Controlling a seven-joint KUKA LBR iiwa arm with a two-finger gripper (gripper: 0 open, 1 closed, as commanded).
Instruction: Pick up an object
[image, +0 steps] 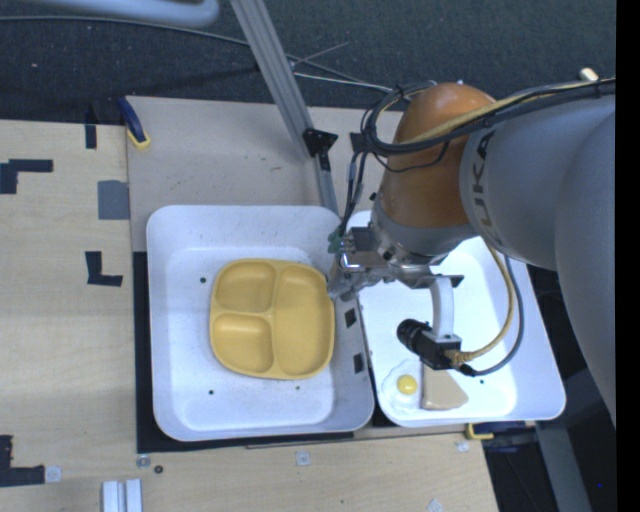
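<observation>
Camera view: tan bench (230, 150), dark floor (100, 50)

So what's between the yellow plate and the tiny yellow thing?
The two white bins' walls, side by side, one with a small dark mark, in the camera view.

Grey arm (560, 170), orange wrist band (440, 110), black cables

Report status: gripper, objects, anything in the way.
Gripper at the divide between bins, beside yellow plate, at its right rim. Plate flat in left bin. In right bin: small yellow piece, tan wedge, arm overhead.
</observation>
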